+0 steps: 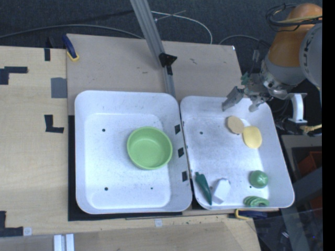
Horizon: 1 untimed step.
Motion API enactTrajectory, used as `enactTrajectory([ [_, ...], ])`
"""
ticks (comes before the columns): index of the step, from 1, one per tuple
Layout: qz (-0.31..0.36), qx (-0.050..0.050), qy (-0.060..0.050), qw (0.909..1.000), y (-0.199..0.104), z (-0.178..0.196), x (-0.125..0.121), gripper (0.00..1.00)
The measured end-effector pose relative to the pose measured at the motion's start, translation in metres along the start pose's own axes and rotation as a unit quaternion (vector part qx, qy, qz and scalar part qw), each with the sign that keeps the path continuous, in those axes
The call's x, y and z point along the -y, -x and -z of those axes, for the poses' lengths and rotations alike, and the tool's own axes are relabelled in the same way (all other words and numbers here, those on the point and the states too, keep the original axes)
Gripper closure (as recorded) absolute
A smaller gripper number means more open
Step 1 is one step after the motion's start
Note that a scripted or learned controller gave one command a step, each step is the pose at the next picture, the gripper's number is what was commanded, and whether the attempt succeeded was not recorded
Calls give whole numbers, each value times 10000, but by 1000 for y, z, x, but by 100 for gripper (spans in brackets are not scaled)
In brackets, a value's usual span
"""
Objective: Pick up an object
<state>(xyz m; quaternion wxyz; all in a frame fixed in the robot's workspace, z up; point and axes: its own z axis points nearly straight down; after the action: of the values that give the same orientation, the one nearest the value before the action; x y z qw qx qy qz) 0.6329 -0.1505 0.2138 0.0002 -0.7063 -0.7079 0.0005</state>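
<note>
My gripper (242, 103) hangs over the far right corner of the right bin (209, 140), open, with nothing between its fingers. Just below it lie a pale yellow round piece (235, 124) and a brighter yellow piece (252, 137), touching each other. Toward the bin's near edge sit a green ball-like object (258, 179), a green ridged piece (256, 201), a white block (221, 189) and a dark green long item (203, 187). A green bowl (149, 147) stands in the left bin (94, 140).
A grey metal pole (152, 33) slants across the bench behind the bins, ending at a black clamp (167, 59) near their shared far edge. Black clips (181, 151) join the bins. Cables trail over the back of the bench.
</note>
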Motion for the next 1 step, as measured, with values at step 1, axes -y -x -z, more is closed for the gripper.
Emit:
enactTrajectory([
  [1,0,2,-1,10000,0,0,0,0],
])
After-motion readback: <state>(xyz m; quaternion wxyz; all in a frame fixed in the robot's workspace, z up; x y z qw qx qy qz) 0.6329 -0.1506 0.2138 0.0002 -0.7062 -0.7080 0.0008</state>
